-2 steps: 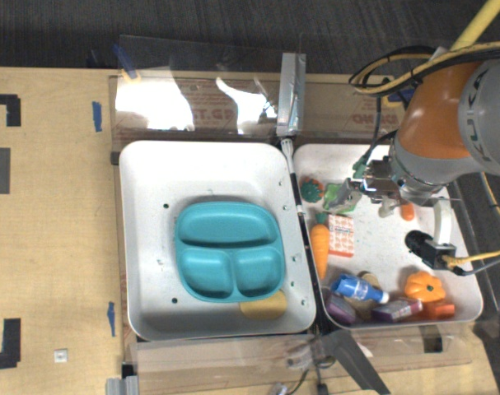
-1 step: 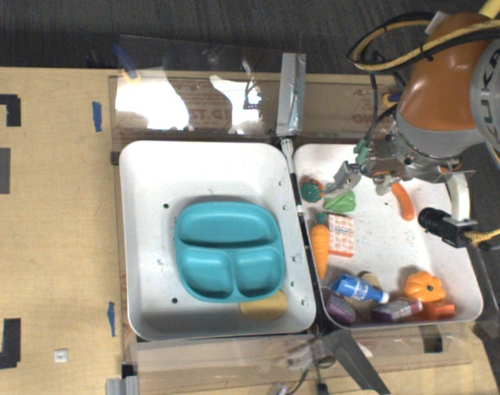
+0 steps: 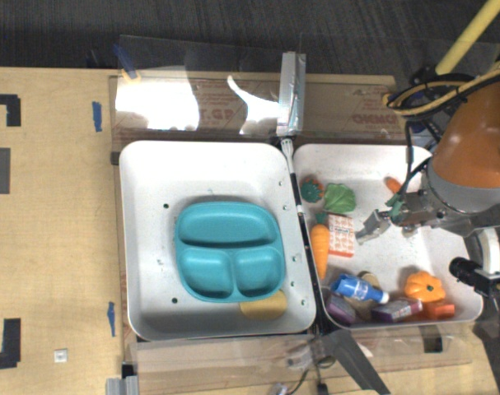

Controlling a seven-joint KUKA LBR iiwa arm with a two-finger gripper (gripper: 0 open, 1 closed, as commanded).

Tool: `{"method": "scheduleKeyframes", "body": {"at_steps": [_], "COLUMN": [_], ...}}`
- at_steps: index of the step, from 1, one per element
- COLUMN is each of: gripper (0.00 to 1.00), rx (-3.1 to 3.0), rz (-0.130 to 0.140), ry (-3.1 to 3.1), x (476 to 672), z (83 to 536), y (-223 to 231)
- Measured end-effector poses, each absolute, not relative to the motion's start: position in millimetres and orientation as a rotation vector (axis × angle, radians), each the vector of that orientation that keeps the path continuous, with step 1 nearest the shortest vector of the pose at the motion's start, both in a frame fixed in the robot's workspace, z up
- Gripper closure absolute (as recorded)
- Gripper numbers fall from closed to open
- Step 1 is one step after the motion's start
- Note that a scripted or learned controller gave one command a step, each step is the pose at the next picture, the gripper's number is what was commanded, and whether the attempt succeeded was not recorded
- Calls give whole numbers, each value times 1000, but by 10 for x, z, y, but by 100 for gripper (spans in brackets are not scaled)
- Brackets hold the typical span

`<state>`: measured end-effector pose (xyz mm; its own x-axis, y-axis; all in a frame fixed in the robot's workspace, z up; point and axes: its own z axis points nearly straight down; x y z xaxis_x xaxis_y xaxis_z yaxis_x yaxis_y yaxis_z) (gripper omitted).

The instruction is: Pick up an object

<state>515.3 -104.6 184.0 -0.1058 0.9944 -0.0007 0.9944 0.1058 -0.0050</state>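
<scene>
Worktop (image 3: 44, 220) of pale wood carries two white bins side by side, and I take the right bin (image 3: 447, 156) as my landmark. Just beside it on its left sits the left bin (image 3: 142, 171), which holds a teal divided tray (image 3: 229, 249) and, at the tray's near corner, a tan block (image 3: 264, 306).

The arm (image 3: 472, 151), grey with its orange band, comes in over the right bin's far right side. Its pincer (image 3: 376, 224) hangs over the middle of the right bin with its fingers slightly parted, and I see nothing between them.

Inside the right bin, a carrot (image 3: 319, 250) lies along the left wall. A green leafy toy (image 3: 340, 197) sits toward the far left corner, with a small red-and-white box (image 3: 342, 235) just nearer than it, beside the carrot. Along the near wall lie a blue bottle (image 3: 355, 288) and an orange pumpkin (image 3: 423, 287), the pumpkin toward the right.
</scene>
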Motion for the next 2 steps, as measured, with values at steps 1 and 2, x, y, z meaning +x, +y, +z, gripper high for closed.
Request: {"method": "scheduleKeyframes", "body": {"at_steps": [1, 2], "gripper": [0, 0], "rx": [-2117, -2215], "rz": [-5, 10], "ry": [-2331, -2215], "x": [5492, 6133], "z": [2675, 1445], "y": [-1461, -1439]}}
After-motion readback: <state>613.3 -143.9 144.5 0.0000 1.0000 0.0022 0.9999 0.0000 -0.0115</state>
